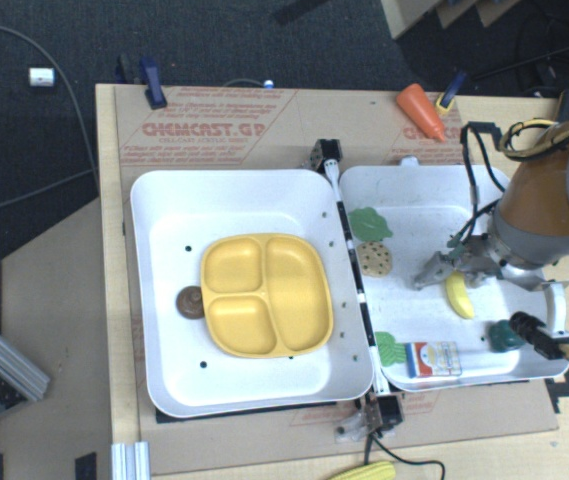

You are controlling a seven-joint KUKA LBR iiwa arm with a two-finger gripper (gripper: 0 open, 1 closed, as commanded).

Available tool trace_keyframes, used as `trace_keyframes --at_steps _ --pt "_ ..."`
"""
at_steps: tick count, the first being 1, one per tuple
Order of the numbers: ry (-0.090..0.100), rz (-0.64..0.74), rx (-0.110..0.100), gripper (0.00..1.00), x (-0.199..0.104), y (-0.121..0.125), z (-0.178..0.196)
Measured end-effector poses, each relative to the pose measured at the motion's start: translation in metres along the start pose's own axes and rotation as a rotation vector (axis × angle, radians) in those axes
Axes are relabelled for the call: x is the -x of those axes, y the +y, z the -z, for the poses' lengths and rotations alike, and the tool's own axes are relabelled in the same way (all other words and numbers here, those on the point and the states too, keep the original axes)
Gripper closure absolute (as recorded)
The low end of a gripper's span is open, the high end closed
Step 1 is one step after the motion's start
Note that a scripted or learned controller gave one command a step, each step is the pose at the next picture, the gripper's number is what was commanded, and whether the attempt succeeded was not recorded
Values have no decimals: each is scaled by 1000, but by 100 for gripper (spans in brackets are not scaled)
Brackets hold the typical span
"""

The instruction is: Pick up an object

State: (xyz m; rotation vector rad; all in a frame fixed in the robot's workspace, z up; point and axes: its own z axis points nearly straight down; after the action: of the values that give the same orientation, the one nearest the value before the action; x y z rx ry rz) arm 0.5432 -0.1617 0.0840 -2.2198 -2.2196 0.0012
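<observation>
In the right bin my gripper hangs low over the floor. A small yellow banana-shaped piece lies just below and right of it, touching or nearly touching the fingertips. A green leaf-like piece and a tan speckled cookie lie to the gripper's left. Near the front wall are a small white box with red and blue print, a green piece beside it, and a dark teal object at the right.
The left bin holds a yellow divided plate with a brown round piece at its left edge. An orange carrot-like toy and a blue clip lie on the cardboard behind the bins.
</observation>
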Motion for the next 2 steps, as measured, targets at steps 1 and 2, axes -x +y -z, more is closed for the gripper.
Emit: trace_keyframes --at_steps 1,2 --pt "-1 -1 3 100 0 1 10" --pt "-2 1 4 100 -55 43 0"
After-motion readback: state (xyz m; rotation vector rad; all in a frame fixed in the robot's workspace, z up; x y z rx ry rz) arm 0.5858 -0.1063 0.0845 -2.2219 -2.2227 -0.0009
